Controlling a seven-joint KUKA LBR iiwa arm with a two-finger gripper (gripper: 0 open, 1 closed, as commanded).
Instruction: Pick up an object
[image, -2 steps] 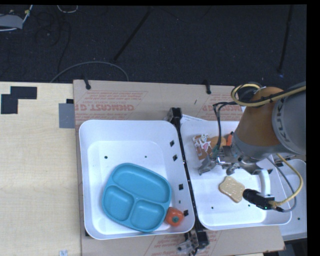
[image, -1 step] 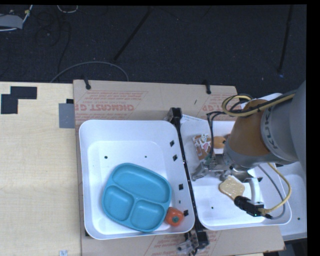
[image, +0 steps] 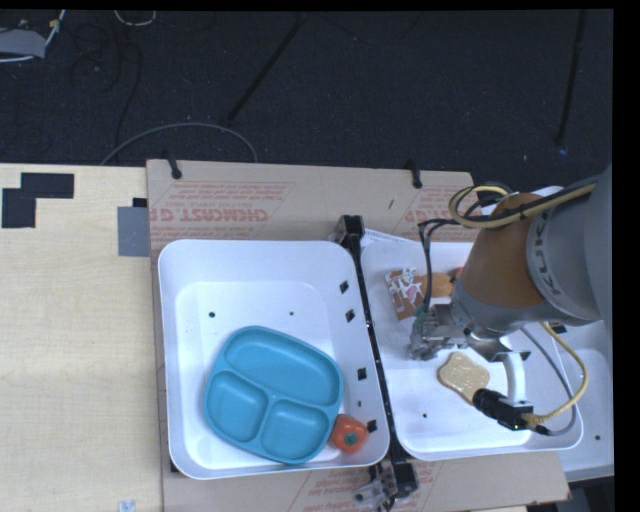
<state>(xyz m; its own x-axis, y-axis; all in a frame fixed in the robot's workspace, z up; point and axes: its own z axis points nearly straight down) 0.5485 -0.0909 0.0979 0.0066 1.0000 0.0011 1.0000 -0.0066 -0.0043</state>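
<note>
1 toast slice (image: 463, 373) just beside the gripper (image: 428, 338), finger state perhaps unreadable, right bin (image: 440, 440).

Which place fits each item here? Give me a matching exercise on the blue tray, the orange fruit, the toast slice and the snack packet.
Items:
1. blue tray
2. orange fruit
3. toast slice
4. snack packet

Places:
A. right bin, upper part, beside the arm
B. left bin, middle
C. right bin, under the wrist
D. left bin, lower right corner, against the tray

Pairs: 1-B, 2-D, 3-C, 4-A
</note>
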